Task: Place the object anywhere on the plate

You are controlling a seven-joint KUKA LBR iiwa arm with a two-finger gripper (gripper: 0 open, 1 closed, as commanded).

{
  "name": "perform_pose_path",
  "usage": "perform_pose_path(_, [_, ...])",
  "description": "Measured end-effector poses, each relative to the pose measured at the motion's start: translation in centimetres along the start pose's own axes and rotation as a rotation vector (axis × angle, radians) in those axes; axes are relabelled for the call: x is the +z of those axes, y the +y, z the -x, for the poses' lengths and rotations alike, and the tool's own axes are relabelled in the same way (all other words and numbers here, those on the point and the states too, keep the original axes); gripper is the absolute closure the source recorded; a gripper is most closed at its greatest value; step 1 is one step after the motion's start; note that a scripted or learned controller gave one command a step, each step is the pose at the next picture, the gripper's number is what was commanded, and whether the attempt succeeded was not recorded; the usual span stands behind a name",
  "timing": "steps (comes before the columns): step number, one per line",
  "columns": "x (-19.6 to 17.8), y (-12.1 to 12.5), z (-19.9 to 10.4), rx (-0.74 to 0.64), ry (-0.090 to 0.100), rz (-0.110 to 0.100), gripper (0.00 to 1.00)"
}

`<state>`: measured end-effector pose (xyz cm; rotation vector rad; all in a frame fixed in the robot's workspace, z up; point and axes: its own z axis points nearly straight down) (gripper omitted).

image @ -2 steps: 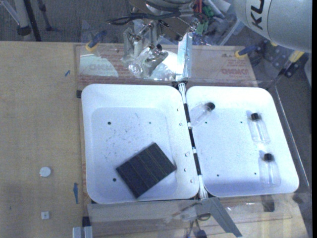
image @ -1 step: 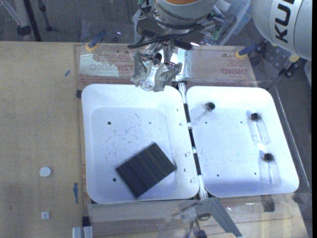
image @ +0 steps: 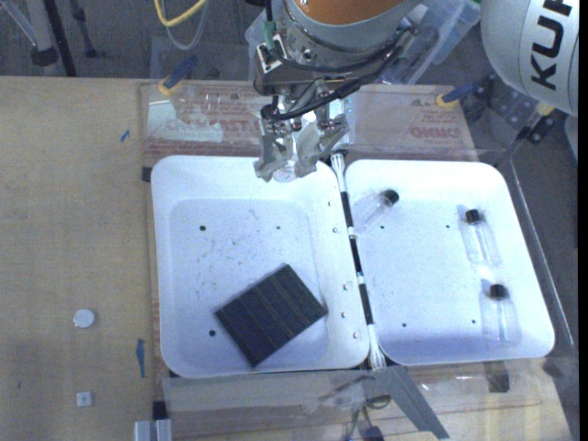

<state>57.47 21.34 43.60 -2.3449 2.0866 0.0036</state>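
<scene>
Plate – dark, ribbed, square; bottles clear w/ black caps.

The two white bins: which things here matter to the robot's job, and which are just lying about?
For the job: gripper over the far edge of the left bin; dark plate in it; probably, in the right bin, the left bottle, far bottle, near bottle.
Lying about: white disc and small chip on the table.
</scene>
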Motion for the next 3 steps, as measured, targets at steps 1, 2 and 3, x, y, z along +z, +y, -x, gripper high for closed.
perform_pose_path(1, [0.0, -5.7, 0.6, -0.48, -0.002, -0.006, 1.0])
perform_pose_path(2, [3.5, -7.0, -0.2, -1.021, -0.002, 0.003, 1.0])
perform_pose_path(3, [0.0, 0.2, -3.2, -1.02, -0.001, 0.002, 1.0])
